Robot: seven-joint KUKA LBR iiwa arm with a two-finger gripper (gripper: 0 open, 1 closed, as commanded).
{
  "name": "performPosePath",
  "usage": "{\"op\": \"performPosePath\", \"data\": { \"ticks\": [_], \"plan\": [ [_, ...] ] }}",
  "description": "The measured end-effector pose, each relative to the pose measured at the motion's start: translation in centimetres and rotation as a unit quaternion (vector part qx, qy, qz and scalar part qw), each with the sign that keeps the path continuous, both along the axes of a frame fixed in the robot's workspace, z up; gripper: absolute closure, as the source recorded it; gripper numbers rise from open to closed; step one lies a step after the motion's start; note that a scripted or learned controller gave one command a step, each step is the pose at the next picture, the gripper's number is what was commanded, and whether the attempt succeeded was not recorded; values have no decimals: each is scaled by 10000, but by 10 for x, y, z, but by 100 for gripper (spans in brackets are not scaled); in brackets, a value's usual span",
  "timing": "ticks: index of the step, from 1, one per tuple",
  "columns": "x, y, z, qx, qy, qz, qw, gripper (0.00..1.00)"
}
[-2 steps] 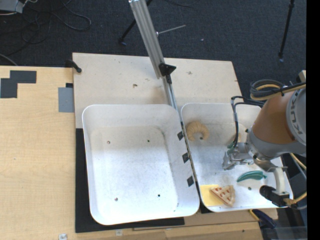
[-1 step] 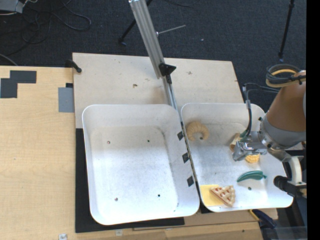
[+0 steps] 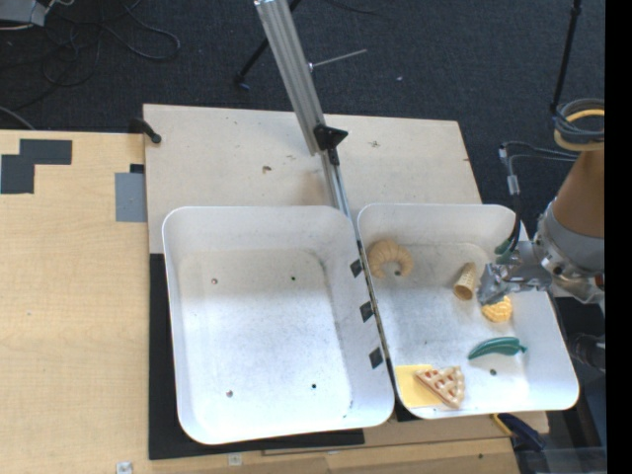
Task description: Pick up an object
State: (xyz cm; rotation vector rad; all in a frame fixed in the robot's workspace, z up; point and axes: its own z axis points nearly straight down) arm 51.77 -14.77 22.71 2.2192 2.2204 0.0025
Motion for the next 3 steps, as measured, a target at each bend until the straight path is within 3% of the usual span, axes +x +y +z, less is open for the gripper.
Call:
{"op": "performPosePath", "data": {
  "ticks": [1, 3],
  "plan": [
    [0, -1, 12, 4, 16, 5, 10000, 100],
    [40, 90, -6, 11, 26, 18, 10000, 100]
  ]
}}
